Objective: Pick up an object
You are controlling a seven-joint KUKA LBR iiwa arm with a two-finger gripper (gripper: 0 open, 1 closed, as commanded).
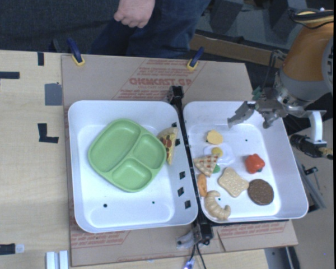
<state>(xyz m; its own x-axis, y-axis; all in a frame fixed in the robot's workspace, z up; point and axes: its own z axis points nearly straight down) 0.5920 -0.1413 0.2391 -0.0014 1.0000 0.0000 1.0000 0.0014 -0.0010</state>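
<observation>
The right bin (285,150) holds toy food: a yellow round piece (215,137), a pizza slice (206,165), a cracker (233,182), a red pepper (255,163), a brown cookie (261,191), a croissant (217,205) and an orange carrot stick (202,185). My gripper (253,116) hovers over the bin's far edge, its two fingers spread open with nothing between them. It is well above and behind the red pepper.
The left bin (81,150) contains a green divided plate (127,154) and a pizza-like toy (168,142) against the divider. A person's hand (135,7) hangs beyond the bench's far edge. Blue clamps (74,53) pin the cardboard.
</observation>
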